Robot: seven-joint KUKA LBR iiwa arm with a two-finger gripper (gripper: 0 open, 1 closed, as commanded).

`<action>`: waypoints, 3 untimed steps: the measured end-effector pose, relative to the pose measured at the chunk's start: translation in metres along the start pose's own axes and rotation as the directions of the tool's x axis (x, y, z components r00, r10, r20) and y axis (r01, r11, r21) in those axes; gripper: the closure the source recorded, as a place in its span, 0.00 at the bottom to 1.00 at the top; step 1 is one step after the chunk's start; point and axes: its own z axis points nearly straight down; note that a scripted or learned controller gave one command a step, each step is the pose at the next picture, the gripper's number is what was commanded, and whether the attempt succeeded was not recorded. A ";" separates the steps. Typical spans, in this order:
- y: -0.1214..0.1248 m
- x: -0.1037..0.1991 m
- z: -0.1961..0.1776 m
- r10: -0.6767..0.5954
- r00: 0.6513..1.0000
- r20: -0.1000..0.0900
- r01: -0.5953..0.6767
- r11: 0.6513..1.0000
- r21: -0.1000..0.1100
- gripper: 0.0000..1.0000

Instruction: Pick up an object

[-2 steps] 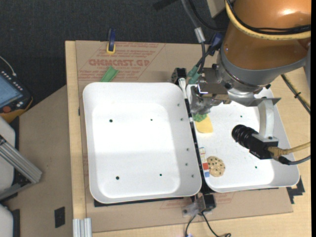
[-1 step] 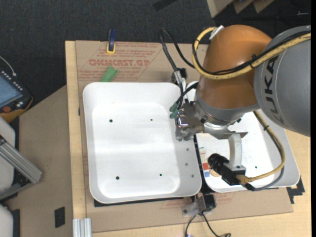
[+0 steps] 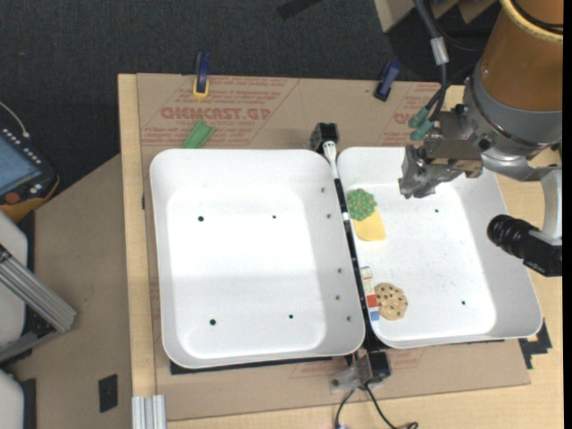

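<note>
The right bin (image 3: 483,275) holds a green bumpy piece (image 3: 361,204) near its left wall, with a yellow piece (image 3: 372,228) touching it just below. A round brown cookie with dark spots (image 3: 391,300) lies nearer the front, and a small red, white and blue item (image 3: 370,291) sits against the left wall beside it. My gripper (image 3: 415,186) hangs over the back of the right bin, to the right of the green piece and apart from it. Nothing shows between its tips.
The left bin (image 3: 179,239) sits beside the right one, with a black divider strip (image 3: 344,231) between them. A black cylinder (image 3: 518,236) juts in at the right bin's right edge. Clamps (image 3: 202,74) and a green scrap (image 3: 197,134) lie on the cardboard behind.
</note>
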 end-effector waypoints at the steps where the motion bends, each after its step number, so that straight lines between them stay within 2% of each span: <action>1: 0.005 0.093 0.043 -0.016 1.000 -0.001 0.016 1.000 0.024 1.00; 2: -0.004 0.050 0.077 -0.002 1.000 0.001 0.002 1.000 0.024 1.00; 3: -0.003 0.014 0.094 -0.003 1.000 0.001 0.003 1.000 0.022 1.00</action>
